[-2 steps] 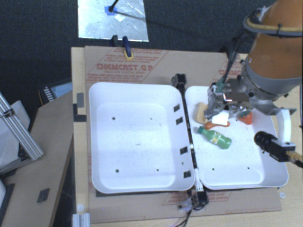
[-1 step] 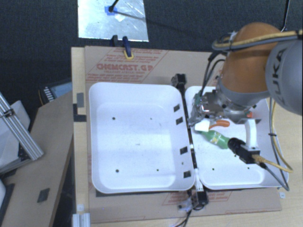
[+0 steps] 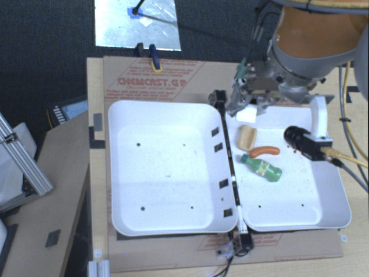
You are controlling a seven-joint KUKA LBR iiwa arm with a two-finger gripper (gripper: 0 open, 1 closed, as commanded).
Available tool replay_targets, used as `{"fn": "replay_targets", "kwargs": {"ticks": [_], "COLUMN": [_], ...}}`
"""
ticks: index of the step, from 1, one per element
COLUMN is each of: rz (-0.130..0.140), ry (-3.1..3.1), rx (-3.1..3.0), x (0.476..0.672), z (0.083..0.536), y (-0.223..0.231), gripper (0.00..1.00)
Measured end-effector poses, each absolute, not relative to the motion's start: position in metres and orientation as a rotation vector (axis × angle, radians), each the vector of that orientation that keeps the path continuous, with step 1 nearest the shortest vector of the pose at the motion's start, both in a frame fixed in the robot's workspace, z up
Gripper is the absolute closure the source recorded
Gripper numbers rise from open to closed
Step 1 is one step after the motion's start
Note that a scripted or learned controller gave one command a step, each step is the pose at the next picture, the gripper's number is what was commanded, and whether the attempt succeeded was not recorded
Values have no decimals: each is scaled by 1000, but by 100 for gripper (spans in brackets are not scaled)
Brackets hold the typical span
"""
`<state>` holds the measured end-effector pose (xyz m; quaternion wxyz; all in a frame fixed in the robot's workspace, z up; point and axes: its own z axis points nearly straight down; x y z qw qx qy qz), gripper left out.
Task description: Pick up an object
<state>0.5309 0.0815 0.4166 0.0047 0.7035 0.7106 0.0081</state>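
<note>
In the right bin [image 3: 323,209], three objects lie close together near its left wall. Farthest back is a tan block [image 3: 247,137]. An orange sausage-shaped piece [image 3: 265,151] lies in front of it, then a green bottle [image 3: 262,168] on its side. A small white piece [image 3: 247,115] sits at the bin's back left corner. My gripper [image 3: 245,98] hangs just above and behind that white piece, under the grey and orange wrist [image 3: 314,33]. Nothing is visibly held.
The left bin [image 3: 115,154] lies beside the right one, with a black divider strip [image 3: 228,166] between them. A black cylinder on a white bracket [image 3: 304,141] juts over the right bin. A silver sheet [image 3: 137,16] lies at the back, and an aluminium rail [image 3: 20,160] stands at the left.
</note>
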Motion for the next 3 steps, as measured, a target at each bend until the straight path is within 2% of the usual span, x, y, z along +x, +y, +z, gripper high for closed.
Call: {"fn": "replay_targets", "kwargs": {"ticks": [1, 2, 3], "rz": [2, -13, -2], "ry": [2226, 2225, 2208], "rx": [2216, 2225, 2229], "x": [486, 486, 487], "z": [403, 294, 296], "y": [89, 82, -25], "gripper": [100, 100, 100]}}
